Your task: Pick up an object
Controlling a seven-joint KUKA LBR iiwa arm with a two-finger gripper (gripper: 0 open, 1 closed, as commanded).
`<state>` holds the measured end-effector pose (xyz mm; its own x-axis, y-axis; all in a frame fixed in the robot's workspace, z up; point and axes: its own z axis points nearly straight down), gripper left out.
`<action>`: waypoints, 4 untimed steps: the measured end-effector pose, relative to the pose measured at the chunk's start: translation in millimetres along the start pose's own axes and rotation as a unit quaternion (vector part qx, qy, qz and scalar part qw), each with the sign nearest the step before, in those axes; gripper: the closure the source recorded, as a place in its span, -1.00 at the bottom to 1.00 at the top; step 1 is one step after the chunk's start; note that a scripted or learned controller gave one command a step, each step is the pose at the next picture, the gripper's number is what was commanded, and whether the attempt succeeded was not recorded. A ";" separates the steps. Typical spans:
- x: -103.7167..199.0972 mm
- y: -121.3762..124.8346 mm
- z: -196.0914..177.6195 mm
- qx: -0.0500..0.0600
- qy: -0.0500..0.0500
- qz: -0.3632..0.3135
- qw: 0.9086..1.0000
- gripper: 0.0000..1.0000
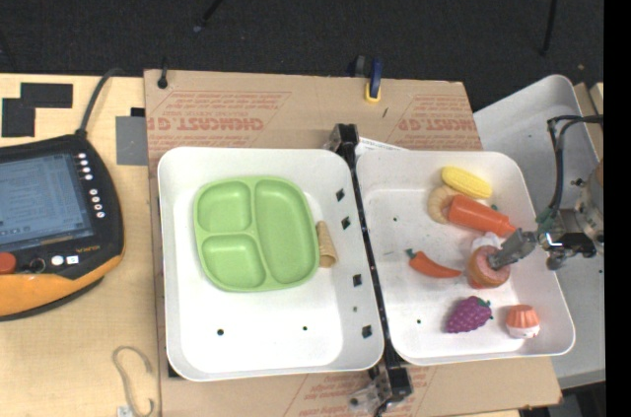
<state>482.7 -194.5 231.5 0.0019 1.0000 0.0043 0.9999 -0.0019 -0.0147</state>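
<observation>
Sitting in the right bin (394, 208) toward its 3 o'clock side is a round reddish-brown toy (486, 269), w/ the gripper (515, 249) right at its upper right edge, touching or just over it. Can't tell how the gripper is set; it shows as a dark grey shape reaching in from the right w/ cables behind it, and nothing is visibly held. At 11 o'clock from the round toy lies an orange carrot (480, 214), angled, its tip near the gripper. Above that, a yellow corn cob (465, 180), and a tan round piece (439, 202) touching the carrot's thick end. At 9 o'clock, a small red chili pepper (432, 265), close but apart. At 7 o'clock, purple grapes (468, 314); at 5 o'clock, a small pink and white piece (521, 319) near the bin's corner. Left bin (187, 326) holds a green divided plate (256, 233) w/ a tan cone-like item (326, 243) just beside its right edge. Far left on the bench, a tablet controller (49, 223) w/ orange trim.
</observation>
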 end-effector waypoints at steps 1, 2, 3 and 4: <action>-0.3 2.2 -6.0 -0.006 -0.001 -0.001 1.000 -1.00; -4.6 10.2 51.5 -0.004 -0.001 -0.002 1.000 -1.00; -6.8 19.0 101.5 -0.004 -0.001 -0.002 1.000 -1.00; -6.9 22.2 140.3 -0.009 -0.002 -0.002 1.000 -1.00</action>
<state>502.8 -200.8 91.0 -0.0016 1.0000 -0.0002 1.0000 0.0016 0.0029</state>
